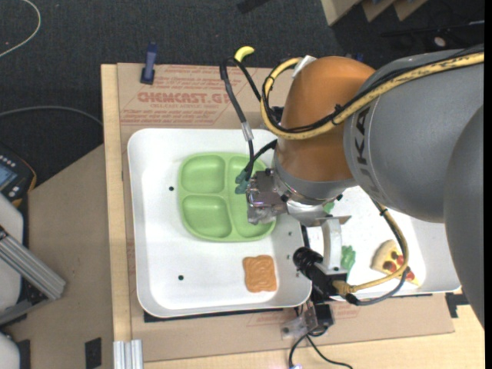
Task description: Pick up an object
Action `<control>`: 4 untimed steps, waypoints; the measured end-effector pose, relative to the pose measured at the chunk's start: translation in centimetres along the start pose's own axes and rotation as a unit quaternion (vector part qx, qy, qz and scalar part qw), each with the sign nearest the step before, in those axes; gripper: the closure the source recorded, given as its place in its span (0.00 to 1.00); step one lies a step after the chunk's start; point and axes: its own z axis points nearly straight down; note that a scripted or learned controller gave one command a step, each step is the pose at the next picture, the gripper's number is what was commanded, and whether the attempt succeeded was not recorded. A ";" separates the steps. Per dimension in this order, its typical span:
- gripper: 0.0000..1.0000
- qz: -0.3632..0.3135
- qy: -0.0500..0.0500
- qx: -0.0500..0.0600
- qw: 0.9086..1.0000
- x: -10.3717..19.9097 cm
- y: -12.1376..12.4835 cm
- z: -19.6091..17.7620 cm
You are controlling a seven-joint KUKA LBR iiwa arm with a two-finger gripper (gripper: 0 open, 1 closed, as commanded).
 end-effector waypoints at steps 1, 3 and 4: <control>1.00 0.004 -0.001 -0.002 1.000 -2.4 0.0 -5.4; 1.00 0.002 -0.001 0.000 1.000 6.3 1.3 -10.8; 1.00 0.007 -0.004 0.007 1.000 1.2 -0.3 -2.3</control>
